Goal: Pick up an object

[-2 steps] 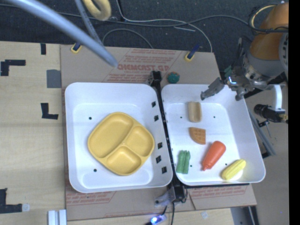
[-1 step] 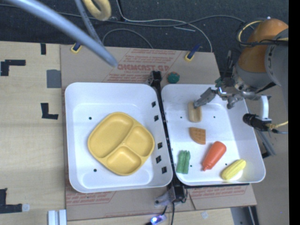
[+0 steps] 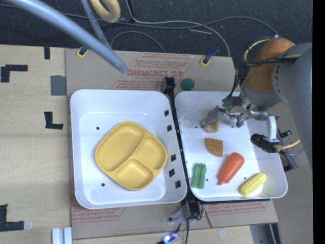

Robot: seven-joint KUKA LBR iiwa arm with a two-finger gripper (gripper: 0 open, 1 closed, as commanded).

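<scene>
Corn (image 3: 252, 184) sits at the right bin's (image 3: 185, 136) front edge, carrot (image 3: 230, 168) and green veg (image 3: 198, 175) alongside. Gripper (image 3: 212, 119) hangs low over a tan piece (image 3: 209, 121) near the back edge; can't tell its state. Nothing's lifted yet, so the pick isn't done.

Tan toy piece (image 3: 208, 121), right bin (image 3: 185, 136), beside hand (image 3: 216, 117).

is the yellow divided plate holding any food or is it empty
Empty. The yellow divided plate lies flat in the left bin with all three compartments bare; the toy foods, such as the carrot, lie in the right bin.
</scene>
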